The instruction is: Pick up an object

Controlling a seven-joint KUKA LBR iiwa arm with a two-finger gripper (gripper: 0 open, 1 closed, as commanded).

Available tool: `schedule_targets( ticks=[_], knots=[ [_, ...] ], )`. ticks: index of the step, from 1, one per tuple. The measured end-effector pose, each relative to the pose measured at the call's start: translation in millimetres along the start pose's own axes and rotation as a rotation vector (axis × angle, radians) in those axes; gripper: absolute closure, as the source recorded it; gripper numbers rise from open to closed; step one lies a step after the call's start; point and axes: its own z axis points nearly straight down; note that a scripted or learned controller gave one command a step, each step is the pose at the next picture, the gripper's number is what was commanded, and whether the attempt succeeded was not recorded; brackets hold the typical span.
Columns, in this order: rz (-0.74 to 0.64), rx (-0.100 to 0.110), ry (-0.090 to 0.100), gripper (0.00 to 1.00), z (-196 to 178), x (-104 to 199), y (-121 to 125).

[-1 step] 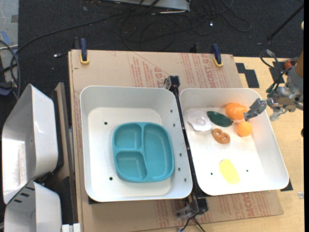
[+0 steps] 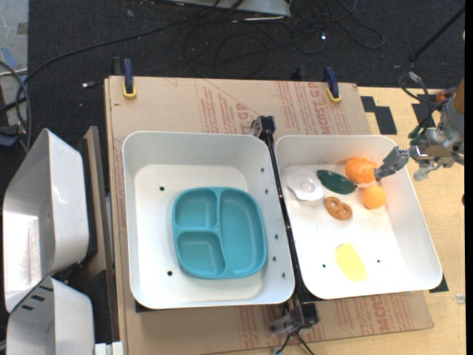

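Note:
The right bin (image 2: pixel 414 220) holds several small items. A large orange (image 2: pixel 360 170) lies beside a smaller orange ball (image 2: pixel 374 197). Left of them are a brown pretzel (image 2: pixel 339 208), a dark green leaf-shaped piece (image 2: pixel 336 181) and a white rounded object (image 2: pixel 304 186). A yellow oval piece (image 2: pixel 350 262) lies nearer the front. My gripper (image 2: pixel 409 166) hangs over the right bin's far right rim, just right of the large orange. Its fingers stand open with nothing between them, and the left fingertip (image 2: pixel 392 162) is close to the orange.
The left bin (image 2: pixel 140 198) holds a teal divided plate (image 2: pixel 219 232). A metal divider (image 2: pixel 279 205) runs between the two bins. White containers (image 2: pixel 41 220) stand off the bench at the left. Cables lie on the dark floor behind.

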Motion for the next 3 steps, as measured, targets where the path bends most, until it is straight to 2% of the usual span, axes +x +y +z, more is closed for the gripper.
schedule_targets(
  ticks=[1, 3],
  knots=[
    [0.003, 0.005, 0.002, 0.0, 52.1, -3.1, -10.2],
    [0.002, 0.002, 0.001, 0.0, 155.4, 1.5, -0.9]
  ],
)
